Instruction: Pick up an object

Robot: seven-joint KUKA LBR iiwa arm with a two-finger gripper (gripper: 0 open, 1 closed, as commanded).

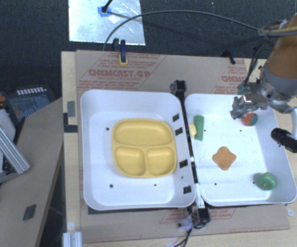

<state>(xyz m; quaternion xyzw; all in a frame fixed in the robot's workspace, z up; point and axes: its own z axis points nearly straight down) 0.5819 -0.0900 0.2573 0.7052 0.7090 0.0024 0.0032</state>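
Note:
The right white bin (279, 158) holds a green block (199, 127) near its left wall, an orange wavy piece (224, 157) in the middle, a green round object (265, 180) at the front right, and a small red-orange object (249, 119) at the back right. My gripper (241, 110) hangs at the back right of this bin, right over and against the red-orange object, which peeks out beneath it. The grey arm with its orange band (290, 45) comes in from the upper right.
The left white bin (94, 138) holds a yellow divided tray (143, 146). A black clamp bar (183, 138) runs between the bins. A black fitting (287, 139) juts over the right bin's right rim. Cables arc over the back of the bench.

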